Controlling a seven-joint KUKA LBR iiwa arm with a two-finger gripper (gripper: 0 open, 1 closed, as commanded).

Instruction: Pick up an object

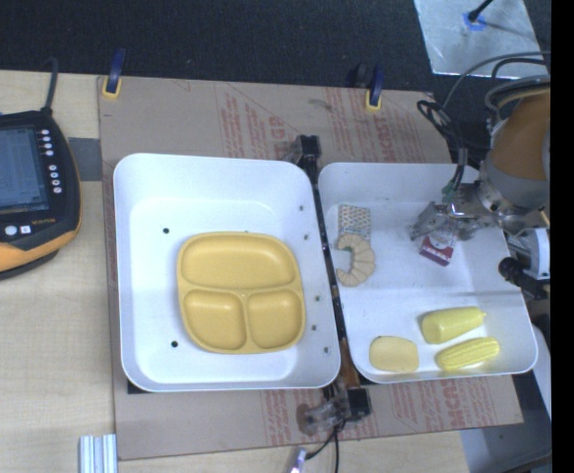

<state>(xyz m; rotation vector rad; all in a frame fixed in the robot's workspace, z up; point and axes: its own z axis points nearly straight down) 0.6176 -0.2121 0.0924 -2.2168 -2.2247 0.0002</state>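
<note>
My gripper hangs low over the back part of the right bin, reaching in from the right. Directly under and just in front of it lies a small red and white packet; whether the gripper touches it is unclear. Further left in the same bin lie a patterned square pad and a curved beige ring piece. Along the bin's front sit a pale yellow oval and two yellow corn cobs.
The left bin holds a yellow divided plate. A tablet in an orange case rests on the bench at far left. Clamps pin the cardboard sheet at the back. Cables trail behind the arm at right.
</note>
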